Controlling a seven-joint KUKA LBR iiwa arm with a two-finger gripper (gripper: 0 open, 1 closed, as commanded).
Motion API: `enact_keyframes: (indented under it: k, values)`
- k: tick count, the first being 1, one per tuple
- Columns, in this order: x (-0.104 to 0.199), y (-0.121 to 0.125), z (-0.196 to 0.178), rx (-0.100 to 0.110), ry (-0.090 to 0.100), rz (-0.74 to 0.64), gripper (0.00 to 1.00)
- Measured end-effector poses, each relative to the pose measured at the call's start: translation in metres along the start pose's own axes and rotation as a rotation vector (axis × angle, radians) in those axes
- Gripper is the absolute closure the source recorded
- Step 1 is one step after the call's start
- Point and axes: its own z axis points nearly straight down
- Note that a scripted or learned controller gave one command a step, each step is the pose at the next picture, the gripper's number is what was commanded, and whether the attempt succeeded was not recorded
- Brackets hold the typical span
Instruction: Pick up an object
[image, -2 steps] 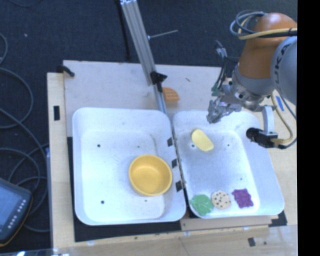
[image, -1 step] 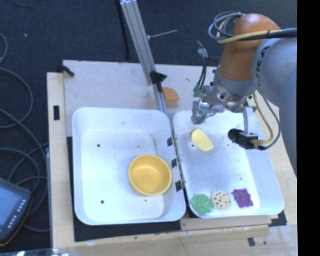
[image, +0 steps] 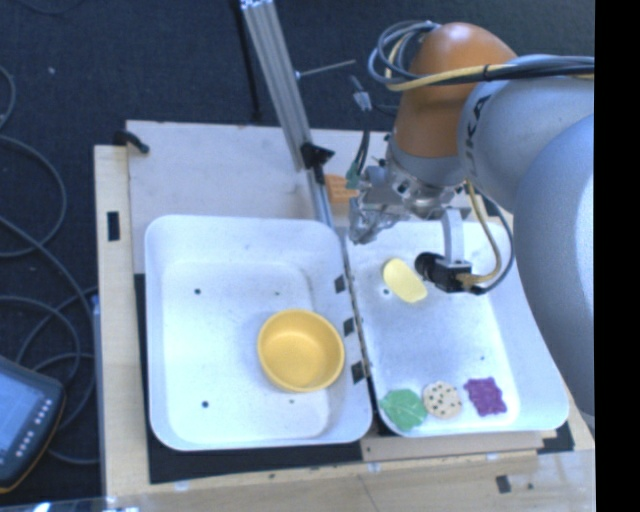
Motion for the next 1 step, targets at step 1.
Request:
enact_keyframes:
  k: [1]
  values:
    - [0.0448,0.0171,0.0000,0.000,0.001,-0.001,1.00]
